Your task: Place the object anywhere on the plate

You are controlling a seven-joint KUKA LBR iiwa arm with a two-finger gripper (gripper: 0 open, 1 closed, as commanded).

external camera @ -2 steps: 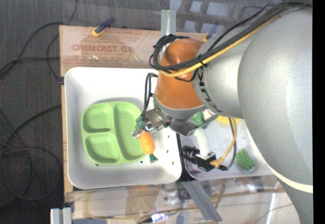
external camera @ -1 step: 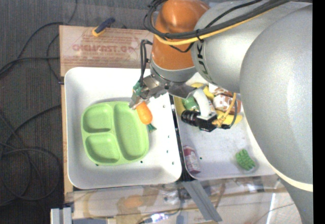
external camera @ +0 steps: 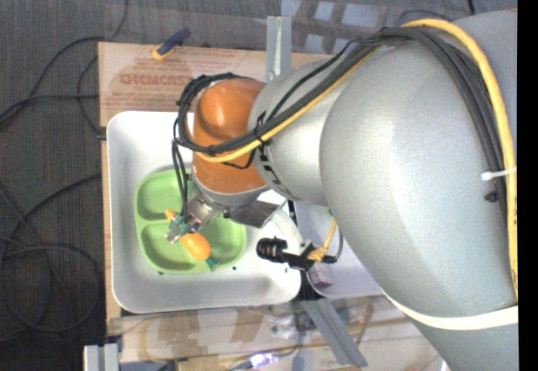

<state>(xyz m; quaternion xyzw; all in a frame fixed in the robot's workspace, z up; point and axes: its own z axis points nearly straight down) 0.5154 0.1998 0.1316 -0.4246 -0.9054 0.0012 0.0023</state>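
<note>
Looking from the near edge back: cardboard-covered table (external camera: 126, 83) edge at the bottom, with some blurred clutter just below the white bin (external camera: 126, 277).

Bin's front wall next, then the green plate (external camera: 155, 197) lying on the bin floor, toward the left half. Plate is divided; a ridge runs across it, splitting a near compartment from a far one.

Orange object (external camera: 196, 246) sits in the near compartment, toward its right side. Small, rounded, glossy, orange-yellow, slightly elongated. Long axis looks to run roughly upper-left to lower-right in the frame, but it's too small to be sure, and I can't tell which end is which. A small green bit shows just beside it, lower right; can't tell if it's part of the object or of the plate.

Gripper (external camera: 180, 225) is directly above-left of the object, tip over the plate ridge, very near or touching the object. Jaws: cannot tell if apart or together, too blurred and partly hidden by the wrist.

Right of the plate, a black cylindrical part (external camera: 271, 250) with a yellow cable fitting, over the bin's right edge.

Farther back, orange band (external camera: 223, 121) of the arm, black cables looped round it. Grey arm (external camera: 403, 167) body fills the right side, covering the second bin.

Beyond: table's far edge, blue-and-yellow item (external camera: 171, 43) lying on it, then dark carpet with loose cables.
</note>
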